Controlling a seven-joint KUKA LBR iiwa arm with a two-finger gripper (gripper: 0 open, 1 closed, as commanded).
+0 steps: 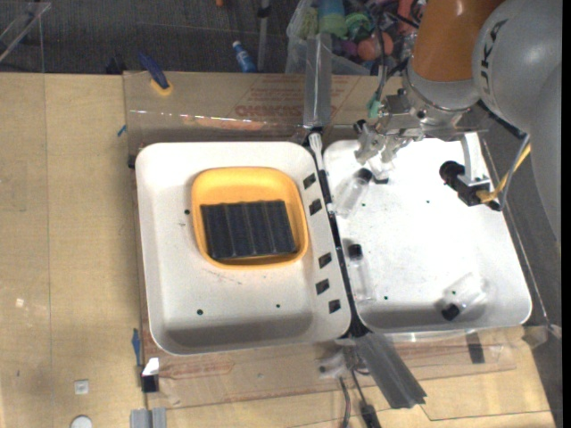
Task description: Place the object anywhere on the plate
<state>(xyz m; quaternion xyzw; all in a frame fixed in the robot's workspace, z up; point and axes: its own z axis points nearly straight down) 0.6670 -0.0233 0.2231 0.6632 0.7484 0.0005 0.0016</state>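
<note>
A yellow-orange plate (207, 188) lies in the left bin (169, 301). A black ridged rectangular object (247, 229) rests flat on the plate, covering most of its middle. My gripper (375, 159) hangs over the far left part of the right bin (419, 239), well right of the plate. Its fingers stand open with nothing between them.
In the right bin, a small clear bottle (351, 192) lies near the left wall just below the gripper. A small clear piece with a dark tip (354, 251) lies further forward. A clear bottle with a black cap (462, 296) is at the front right. A box of colourful clutter (361, 7) stands behind the bins.
</note>
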